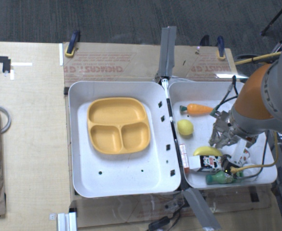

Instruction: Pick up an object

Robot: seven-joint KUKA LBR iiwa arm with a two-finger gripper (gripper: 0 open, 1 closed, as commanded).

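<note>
Right bin crowds carrot, lemon and banana around the hand, its opening impossible to tell.

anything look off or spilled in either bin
Nothing stands out. The yellow divided plate lies flat in the left bin, and the carrot, lemon and banana lie loose inside the right bin, none over a wall.

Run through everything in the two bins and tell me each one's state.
Yellow plate: right way up, left bin.
Carrot: lying flat, right bin.
Lemon: loose, untouched.
Banana: lying flat, close to the gripper.
Green thing: on its side, near wall.
</note>
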